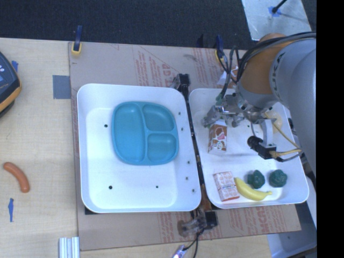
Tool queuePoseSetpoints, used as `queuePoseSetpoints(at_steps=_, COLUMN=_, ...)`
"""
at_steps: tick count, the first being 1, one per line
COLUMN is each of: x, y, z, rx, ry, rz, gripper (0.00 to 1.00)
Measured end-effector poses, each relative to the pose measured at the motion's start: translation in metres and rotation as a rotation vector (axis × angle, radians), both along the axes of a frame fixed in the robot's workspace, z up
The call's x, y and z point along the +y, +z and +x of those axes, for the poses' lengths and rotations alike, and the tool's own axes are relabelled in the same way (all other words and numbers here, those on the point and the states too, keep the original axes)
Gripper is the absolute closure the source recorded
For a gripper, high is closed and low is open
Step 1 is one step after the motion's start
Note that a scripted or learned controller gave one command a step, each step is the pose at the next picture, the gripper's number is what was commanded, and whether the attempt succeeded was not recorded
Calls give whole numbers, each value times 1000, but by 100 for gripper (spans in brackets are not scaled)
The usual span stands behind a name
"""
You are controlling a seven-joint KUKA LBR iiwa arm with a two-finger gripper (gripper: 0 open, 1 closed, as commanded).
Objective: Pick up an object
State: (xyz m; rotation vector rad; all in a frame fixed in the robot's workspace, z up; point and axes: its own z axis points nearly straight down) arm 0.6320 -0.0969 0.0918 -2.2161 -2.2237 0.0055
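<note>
Small brown-and-white packet [218, 137] in the right bin [301, 196], directly under the end effector [221, 118]. Fingers' spread impossible to tell here. Best to descend straight, centre over the packet, close gently, lift slowly without touching the bin wall.

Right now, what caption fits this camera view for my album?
Gripper over a packet in the right bin; blue plate in the left bin.
</note>
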Motion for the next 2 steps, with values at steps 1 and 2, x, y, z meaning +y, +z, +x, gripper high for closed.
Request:
queuePoseSetpoints(at_steps=1, x=-1, y=0, z=13, rx=-2, ry=1, rz=1, gripper=0)
queuePoseSetpoints(at_steps=2, x=-5, y=0, z=2, rx=0, ry=0, rz=0, gripper=0)
